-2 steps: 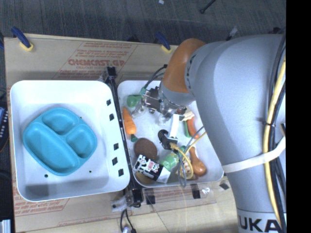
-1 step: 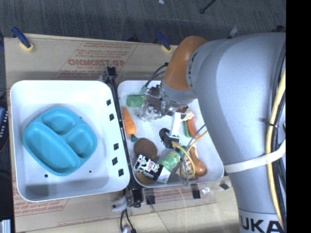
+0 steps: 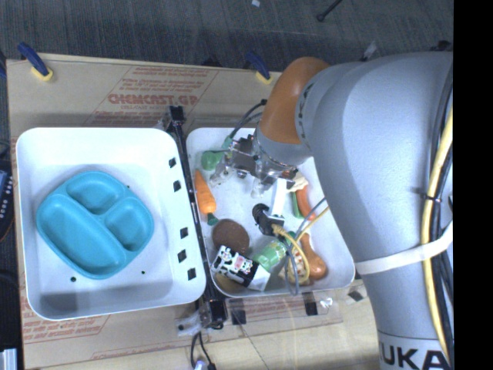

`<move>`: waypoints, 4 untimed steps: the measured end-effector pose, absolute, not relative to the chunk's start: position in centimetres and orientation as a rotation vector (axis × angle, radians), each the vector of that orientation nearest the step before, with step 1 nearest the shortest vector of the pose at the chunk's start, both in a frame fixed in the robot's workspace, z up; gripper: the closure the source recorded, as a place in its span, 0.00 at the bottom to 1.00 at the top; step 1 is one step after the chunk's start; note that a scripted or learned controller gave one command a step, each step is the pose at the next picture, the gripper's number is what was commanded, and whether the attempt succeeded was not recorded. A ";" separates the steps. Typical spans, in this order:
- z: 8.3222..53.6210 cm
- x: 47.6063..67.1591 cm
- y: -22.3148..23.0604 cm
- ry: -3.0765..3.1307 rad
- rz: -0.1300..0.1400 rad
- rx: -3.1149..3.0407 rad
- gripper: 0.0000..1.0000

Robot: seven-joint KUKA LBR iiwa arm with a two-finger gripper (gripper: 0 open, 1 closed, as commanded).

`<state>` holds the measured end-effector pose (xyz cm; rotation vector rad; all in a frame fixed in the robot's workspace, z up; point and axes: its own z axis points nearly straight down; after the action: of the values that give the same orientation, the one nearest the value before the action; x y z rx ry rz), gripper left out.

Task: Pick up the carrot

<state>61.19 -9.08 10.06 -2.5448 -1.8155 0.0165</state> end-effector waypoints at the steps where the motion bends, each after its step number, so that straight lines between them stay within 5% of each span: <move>1: 9.1 57.5 -9.2 -1.735 0.015 -2.615 0.00; 2: 10.0 57.5 -9.2 -1.743 0.021 -2.604 1.00; 3: 19.3 53.3 0.3 -1.198 0.007 -2.896 1.00; 4: 20.0 53.2 0.2 -1.205 0.022 -2.885 1.00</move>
<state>53.24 0.20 20.01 -2.8850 -1.2049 0.0224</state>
